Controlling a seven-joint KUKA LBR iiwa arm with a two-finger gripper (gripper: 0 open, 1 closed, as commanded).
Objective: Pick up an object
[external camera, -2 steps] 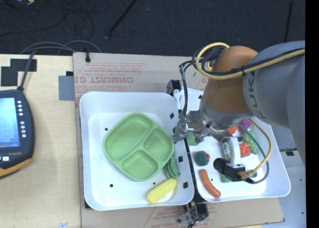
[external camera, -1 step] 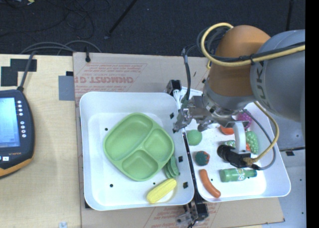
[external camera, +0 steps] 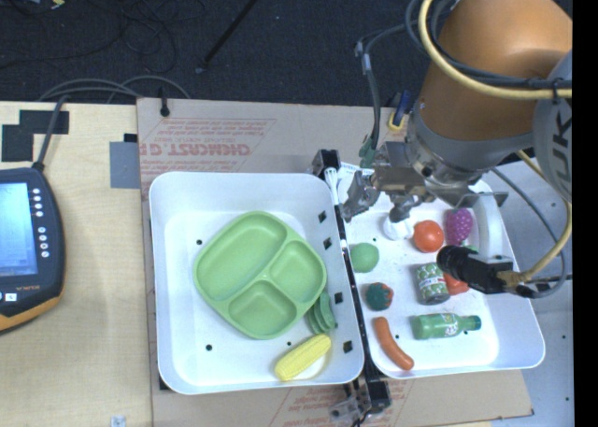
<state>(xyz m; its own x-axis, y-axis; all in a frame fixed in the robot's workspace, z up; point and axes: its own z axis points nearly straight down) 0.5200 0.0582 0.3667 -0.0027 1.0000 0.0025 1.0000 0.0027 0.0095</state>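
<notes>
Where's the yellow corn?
The corn lies in the left bin, near its front edge, just below the green plate and close to the divider between the two bins.

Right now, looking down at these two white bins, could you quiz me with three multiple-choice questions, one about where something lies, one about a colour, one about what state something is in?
1. Where does the yellow plastic corn cob lie?
A. In the left bin, below the plate
B. In the right bin
C. On the cardboard outside the bins

2. What colour is the divided plastic plate in the left white bin?
A. Red
B. Light green
C. Blue

3. How does the small green bottle rest in the right white bin?
A. Standing upright
B. Lying on its side
C. Held up in the air

Answers:
1. A: the corn sits at the near edge of the left bin, beside the plate.
2. B: the three-compartment plate is pale green.
3. B: its length lies flat along the bin floor, near the orange toy sausage.
</notes>
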